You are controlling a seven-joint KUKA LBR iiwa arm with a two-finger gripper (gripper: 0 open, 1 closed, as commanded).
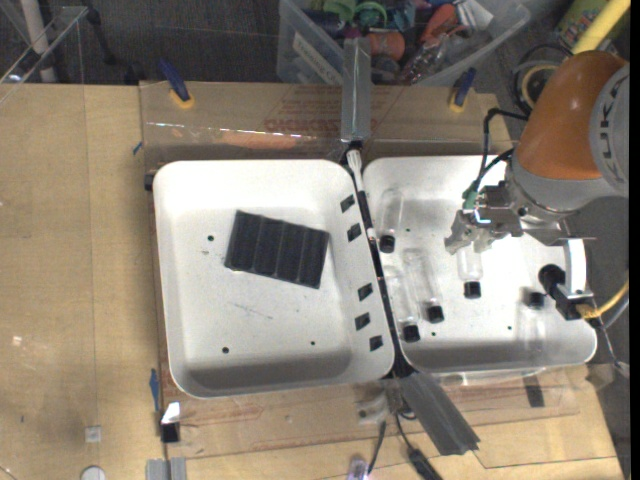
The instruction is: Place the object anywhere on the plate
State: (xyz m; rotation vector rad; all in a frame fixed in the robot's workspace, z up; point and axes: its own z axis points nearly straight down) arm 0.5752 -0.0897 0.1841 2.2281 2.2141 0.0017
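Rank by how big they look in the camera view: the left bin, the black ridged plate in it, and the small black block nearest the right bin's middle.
1. Left bin, largest.
2. Black ridged plate, far smaller than the bin it lies in.
3. Small black block in the right bin, smallest by far.

A robotics lab: clamped white bins (255, 368) on a wooden bench (70, 268), loose cables (385, 438).

No text, label, brand or number is legible anywhere here.
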